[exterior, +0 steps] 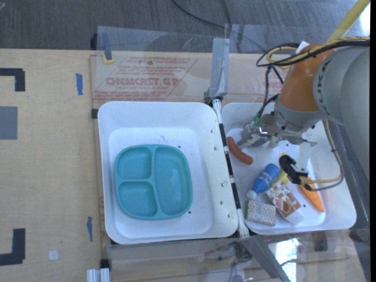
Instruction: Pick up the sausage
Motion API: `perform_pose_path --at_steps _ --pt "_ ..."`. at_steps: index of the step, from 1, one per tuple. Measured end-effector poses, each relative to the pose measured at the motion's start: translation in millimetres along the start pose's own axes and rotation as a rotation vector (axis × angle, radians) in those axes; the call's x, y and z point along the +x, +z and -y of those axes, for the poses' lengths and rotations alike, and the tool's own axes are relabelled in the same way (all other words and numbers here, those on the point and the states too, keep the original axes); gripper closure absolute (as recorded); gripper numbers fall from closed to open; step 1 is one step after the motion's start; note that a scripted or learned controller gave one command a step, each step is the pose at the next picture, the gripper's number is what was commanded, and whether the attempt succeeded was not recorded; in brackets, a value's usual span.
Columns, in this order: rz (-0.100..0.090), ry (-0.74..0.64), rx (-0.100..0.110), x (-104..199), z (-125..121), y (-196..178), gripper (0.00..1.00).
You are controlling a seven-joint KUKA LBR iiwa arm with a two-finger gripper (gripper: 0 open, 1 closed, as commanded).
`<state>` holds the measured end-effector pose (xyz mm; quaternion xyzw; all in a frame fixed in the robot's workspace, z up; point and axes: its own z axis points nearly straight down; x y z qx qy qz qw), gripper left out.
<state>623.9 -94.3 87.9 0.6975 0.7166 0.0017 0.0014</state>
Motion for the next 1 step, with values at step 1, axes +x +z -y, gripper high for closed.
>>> perform_pose_path --at_steps 1 --pt "0.0 0.077 -0.002 1.1 31.5 -0.5 0.0"
